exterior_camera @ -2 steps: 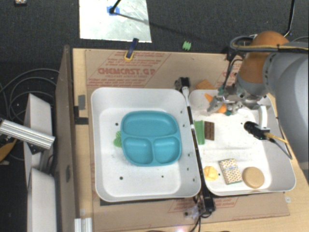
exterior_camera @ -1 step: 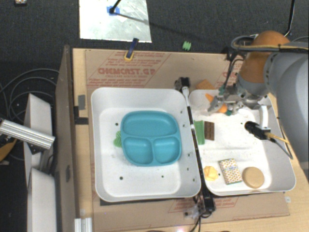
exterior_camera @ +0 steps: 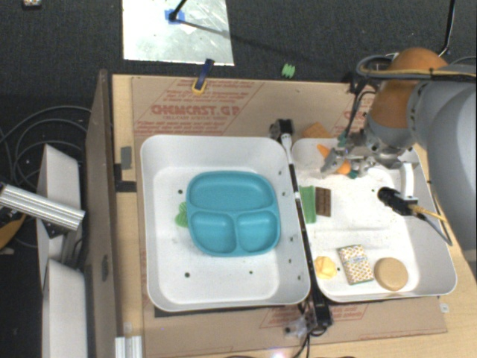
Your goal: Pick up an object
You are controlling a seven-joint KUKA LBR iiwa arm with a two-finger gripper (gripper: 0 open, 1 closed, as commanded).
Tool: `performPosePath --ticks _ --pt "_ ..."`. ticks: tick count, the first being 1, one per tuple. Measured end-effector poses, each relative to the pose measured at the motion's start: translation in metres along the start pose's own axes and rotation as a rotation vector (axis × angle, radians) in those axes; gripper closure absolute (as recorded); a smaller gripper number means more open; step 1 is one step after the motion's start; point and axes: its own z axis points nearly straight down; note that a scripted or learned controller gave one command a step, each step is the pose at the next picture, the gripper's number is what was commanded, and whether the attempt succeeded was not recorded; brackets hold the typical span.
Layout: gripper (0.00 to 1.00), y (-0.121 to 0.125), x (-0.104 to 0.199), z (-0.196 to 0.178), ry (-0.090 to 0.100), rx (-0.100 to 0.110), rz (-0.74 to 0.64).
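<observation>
A: Two white bins were seen side by side; the gripper point(exterior_camera: 344, 162) was lowered at the far end of the right bin point(exterior_camera: 440, 263), just over an orange piece point(exterior_camera: 343, 168).

B: Was anything gripped?

A: That could not be told; the tool's state was hidden. The reaching step was judged to be in hand.

B: And next?

A: A firm closing on the orange piece would be called for, then a straight lift. A blue tray point(exterior_camera: 231, 211) was left lying in the left bin point(exterior_camera: 160, 274).

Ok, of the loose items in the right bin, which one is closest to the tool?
The small orange piece, at the bin's far end right under the tool. The brown block, yellow lump, patterned packet and tan disc lie nearer the camera.
</observation>
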Motion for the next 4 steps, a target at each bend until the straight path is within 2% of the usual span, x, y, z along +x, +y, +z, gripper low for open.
performPosePath --ticks 3,4 --pt "0.00 0.000 0.003 0.000 -0.002 -0.001 0.000" --pt "0.00 0.002 0.016 -0.001 -0.003 -0.011 -0.001"
